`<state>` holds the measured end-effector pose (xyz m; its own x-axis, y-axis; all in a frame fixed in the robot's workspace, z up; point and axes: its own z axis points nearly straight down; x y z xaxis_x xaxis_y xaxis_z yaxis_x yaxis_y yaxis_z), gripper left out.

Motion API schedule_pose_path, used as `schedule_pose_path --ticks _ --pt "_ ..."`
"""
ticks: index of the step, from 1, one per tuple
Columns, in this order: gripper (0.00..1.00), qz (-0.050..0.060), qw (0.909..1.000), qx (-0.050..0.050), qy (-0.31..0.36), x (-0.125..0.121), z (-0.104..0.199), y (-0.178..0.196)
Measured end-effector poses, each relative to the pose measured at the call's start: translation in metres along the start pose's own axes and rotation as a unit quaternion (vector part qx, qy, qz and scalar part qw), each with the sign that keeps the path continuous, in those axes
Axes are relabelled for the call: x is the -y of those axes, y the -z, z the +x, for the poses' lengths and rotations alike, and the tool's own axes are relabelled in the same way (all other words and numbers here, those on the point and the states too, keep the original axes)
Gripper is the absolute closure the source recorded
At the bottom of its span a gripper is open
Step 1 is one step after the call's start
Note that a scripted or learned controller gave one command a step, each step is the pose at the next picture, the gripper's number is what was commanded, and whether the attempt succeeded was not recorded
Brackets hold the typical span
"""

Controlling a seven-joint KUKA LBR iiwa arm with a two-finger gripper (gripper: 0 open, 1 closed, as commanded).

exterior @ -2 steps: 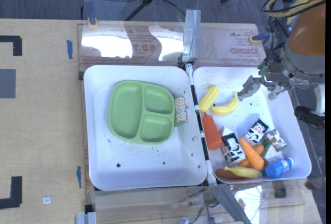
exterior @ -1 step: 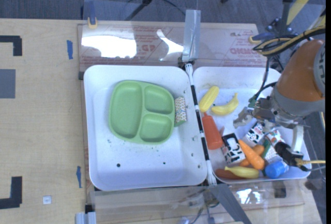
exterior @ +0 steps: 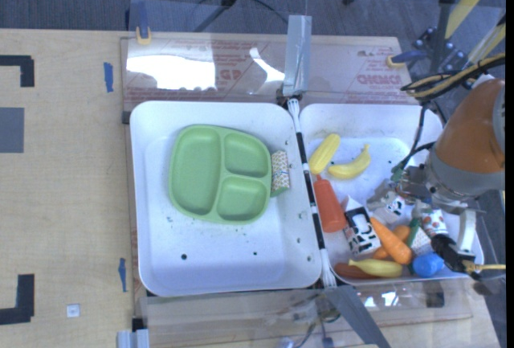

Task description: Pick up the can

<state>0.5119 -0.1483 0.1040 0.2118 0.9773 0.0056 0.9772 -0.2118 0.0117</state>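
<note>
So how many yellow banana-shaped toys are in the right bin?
3: two bananas side by side near the right bin's back left, one lying along its front edge. The arm may hide more.

Red lettering on the clear panels, none of it readable

Behind the two bins stand clear plastic panels (exterior: 241,65) that carry red printed lettering: one patch sits above the left bin (exterior: 161,258) near the panel's middle, another above the right bin (exterior: 401,147) near the panel's right end. Both patches appear mirrored, as if seen from the back, and glare washes over them, so no word can be made out with certainty. In the right bin a small black-and-white object (exterior: 363,231) bears bold black marks on white; whether these are letters or a pattern cannot be told.
</note>
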Motion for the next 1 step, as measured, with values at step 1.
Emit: schedule_pose_path --ticks 1 --pt "0.0 0.0 1.0 0.001 -0.008 -0.0284 -0.038 -0.0146"
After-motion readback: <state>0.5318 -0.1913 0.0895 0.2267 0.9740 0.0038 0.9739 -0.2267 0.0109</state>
